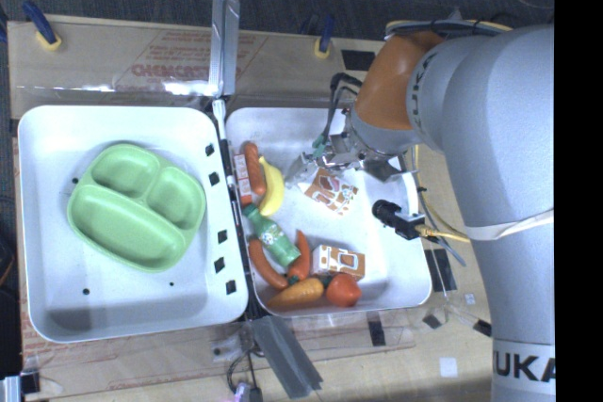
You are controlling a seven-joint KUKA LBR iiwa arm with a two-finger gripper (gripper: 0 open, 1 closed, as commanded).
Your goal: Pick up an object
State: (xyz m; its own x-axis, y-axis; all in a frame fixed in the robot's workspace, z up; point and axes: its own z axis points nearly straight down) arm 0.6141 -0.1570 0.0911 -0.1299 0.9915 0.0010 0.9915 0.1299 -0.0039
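Two bins [38, 202] on table — food toys piled along right bin's left side, likely dumped loose. Hand [325, 155] low over patterned packet [330, 191] mid-bin — grip state impossible to tell; nothing visibly held.

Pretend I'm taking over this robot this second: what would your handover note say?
Gripper: low in the right bin, over a patterned packet; whether it grips anything is unclear.
Things: banana, sausage, green bottle, small carton, carrot and tomato lie in the right bin. A green divided plate sits in the left bin.
Done: nothing visibly lifted.
Left: grasp one object and raise it.
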